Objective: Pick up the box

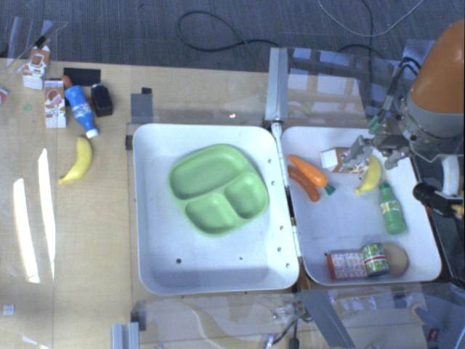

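Dark carpet with loose cables lies behind your wooden counter, which carries two white bins. Your left bin holds a green divided plate. In your right bin, the box lies near the far wall, white with some red-brown print. Your hand sits just beside it on the right, fingers seemingly touching its edge; you cannot tell whether they are open or closed. A banana lies right below the hand, with carrots left of the box.
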{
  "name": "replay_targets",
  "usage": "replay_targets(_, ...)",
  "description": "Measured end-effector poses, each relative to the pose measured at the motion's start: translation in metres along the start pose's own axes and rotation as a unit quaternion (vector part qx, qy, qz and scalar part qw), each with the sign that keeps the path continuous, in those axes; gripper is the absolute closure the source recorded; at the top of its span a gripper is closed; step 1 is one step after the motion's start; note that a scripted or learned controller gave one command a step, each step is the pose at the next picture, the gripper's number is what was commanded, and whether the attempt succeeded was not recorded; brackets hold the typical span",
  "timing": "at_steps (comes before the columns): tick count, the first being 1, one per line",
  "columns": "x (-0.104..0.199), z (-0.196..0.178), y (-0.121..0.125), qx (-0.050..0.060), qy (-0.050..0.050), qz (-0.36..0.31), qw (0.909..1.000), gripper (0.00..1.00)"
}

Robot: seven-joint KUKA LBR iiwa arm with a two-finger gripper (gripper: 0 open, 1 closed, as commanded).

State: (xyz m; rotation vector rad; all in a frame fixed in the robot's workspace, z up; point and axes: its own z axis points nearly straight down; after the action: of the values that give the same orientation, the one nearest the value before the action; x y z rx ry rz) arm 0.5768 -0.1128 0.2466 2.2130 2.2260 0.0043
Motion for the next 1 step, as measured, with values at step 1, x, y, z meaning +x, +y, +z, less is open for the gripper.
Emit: replay_targets(1, 0.0173, 0.1091, -0.0579, 0.0, 0.0, -0.069, 0.9976, 0.0)
